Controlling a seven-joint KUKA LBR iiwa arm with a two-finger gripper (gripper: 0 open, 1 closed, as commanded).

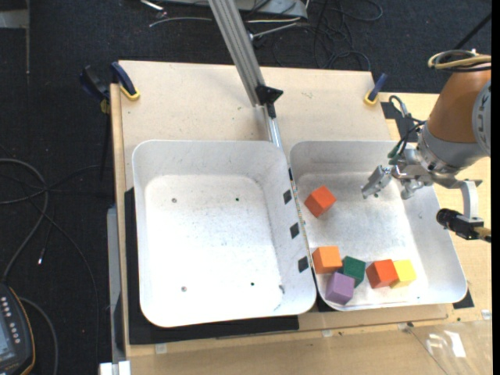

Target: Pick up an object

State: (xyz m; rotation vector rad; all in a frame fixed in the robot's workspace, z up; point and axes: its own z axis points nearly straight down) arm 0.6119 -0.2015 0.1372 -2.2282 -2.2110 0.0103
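grey end effector [388, 180], fingers spread and holding nothing, is hovering at right over the white plastic bin [437, 244]; approach step, next lowering onto the orange foam cube [319, 201].

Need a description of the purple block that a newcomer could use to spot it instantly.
Look in the right bin, at the cluster of blocks along its near edge. The purple block sits at the cluster's left end, just in front of an orange block and beside a green block. It is the one purple piece and lies nearest the bin's front rim.
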